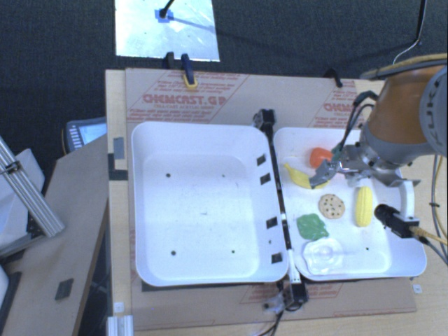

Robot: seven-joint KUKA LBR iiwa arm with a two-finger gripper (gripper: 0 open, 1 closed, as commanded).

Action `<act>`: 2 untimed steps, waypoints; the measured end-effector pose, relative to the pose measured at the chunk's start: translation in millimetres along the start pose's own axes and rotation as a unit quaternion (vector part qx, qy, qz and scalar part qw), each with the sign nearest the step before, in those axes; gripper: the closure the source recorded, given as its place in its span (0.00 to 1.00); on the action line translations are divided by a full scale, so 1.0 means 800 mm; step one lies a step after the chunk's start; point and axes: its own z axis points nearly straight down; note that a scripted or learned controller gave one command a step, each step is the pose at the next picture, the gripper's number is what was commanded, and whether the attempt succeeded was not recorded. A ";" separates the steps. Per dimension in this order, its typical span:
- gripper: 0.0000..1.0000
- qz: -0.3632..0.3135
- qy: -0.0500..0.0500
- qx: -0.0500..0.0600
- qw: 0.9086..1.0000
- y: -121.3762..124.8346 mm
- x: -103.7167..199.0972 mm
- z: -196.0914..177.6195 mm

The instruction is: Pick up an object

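The right bin (402, 261) holds several small items. An orange piece (318, 155) lies near its back left, with a yellow banana (298, 177) just in front of it. Further forward are a round cookie (332, 206), a yellow corn cob (363, 206), a green leafy piece (311, 225) and a clear lid-like piece (323, 255). My gripper (327, 169) hangs low over the bin's back left, right beside the orange piece and above the banana's right end. Nothing is visibly held in it.
The left bin (140, 187) sits beside the right one, with a black divider strip (274, 187) along their shared edge. The grey arm with its orange band (402, 110) covers the right bin's back right corner. A black fitting (392, 219) sticks out near the corn.
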 end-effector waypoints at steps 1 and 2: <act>0.00 0.002 -0.002 -0.004 1.000 0.053 -0.080 -0.051; 0.00 -0.002 0.001 0.001 1.000 -0.053 0.002 -0.061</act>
